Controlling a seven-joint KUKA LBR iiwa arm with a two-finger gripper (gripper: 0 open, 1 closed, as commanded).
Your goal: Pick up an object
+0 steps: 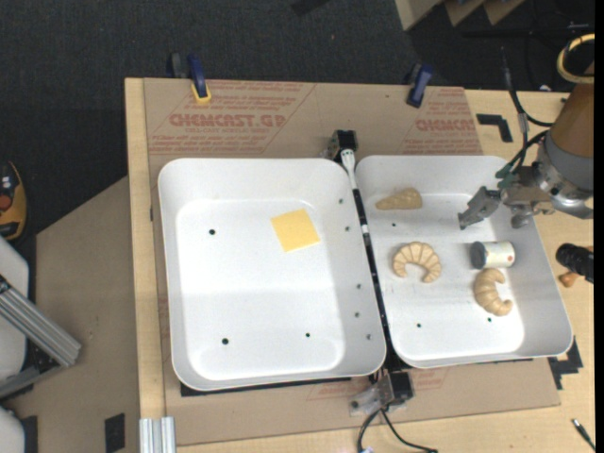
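Note:
My gripper [493, 219] hangs over the back right part of the right bin [453, 347]. It is open, with nothing between its fingers. Just in front of it lies a small white cylinder with a dark end [494, 254]. A tan croissant-shaped piece [492, 291] lies nearer the front, another [418, 260] sits mid-bin, and a third, paler piece [399, 199] lies at the back left of this bin. A flat yellow square [295, 229] rests in the left bin [189, 347].
The two bins meet along a black strip [366, 253] in the middle. Blue clamps [198, 75] [419, 85] hold the cardboard board at the back. Cables and the arm [576, 140] stand at the right edge.

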